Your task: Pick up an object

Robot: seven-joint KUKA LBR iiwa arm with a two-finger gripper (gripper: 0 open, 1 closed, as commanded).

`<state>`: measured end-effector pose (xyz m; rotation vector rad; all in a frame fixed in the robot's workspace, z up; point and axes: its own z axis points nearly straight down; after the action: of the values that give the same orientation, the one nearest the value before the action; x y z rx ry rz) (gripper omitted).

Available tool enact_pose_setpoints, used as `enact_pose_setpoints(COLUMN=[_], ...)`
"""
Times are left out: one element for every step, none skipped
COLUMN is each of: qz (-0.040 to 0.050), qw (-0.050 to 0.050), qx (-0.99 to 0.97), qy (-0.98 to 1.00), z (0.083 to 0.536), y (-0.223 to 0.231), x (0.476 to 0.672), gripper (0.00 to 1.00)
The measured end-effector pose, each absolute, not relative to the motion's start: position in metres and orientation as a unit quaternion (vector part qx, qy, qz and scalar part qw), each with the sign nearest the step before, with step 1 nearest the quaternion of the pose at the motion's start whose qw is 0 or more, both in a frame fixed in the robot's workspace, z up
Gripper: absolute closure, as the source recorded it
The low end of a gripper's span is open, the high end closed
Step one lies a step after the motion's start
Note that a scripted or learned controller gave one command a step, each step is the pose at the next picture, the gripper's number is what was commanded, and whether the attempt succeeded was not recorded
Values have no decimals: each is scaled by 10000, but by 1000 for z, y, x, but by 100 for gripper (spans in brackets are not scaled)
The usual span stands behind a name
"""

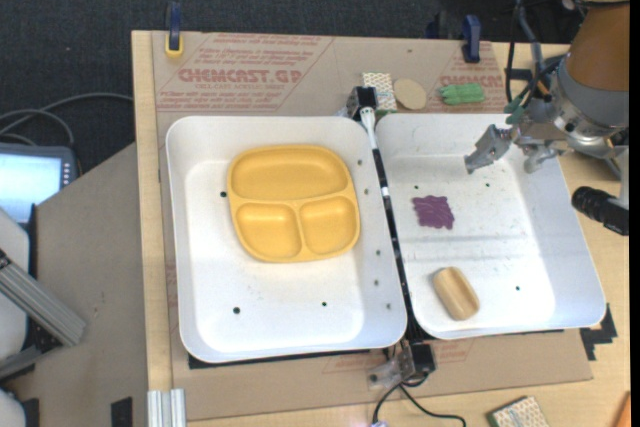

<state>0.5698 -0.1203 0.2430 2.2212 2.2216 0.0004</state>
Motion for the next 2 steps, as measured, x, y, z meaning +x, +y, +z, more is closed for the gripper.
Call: enact_pose_setpoints(qz=[-31, 10], qw=[-57, 21], qx=[7068, 7067], qy=[7074, 7075], z=[110, 84], y=[-92, -98], x=[556, 600], gripper=[0, 0])
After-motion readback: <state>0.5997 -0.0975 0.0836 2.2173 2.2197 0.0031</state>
